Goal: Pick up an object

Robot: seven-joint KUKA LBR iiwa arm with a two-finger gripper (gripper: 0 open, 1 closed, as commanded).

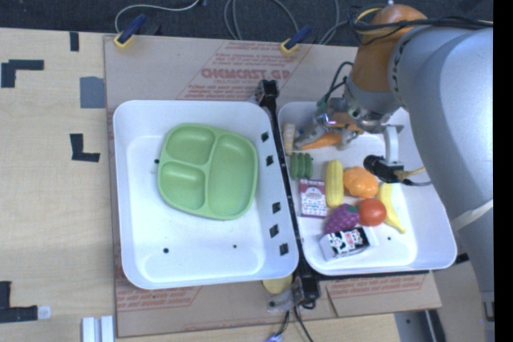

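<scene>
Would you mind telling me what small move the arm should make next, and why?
Probably a short descent onto the carrot. The hand sits at the back of the right bin, right above it, and nothing shows as held. The corn, orange and tomato lie farther forward, so the carrot is the nearest target.

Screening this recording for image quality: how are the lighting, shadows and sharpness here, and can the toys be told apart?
In the camera view, lighting is even, with soft shadows and no strong glare on the white bins; the arm looms large and slightly soft at the right; the toys are small but distinguishable, such as the corn, the tomato and the green plate.
</scene>
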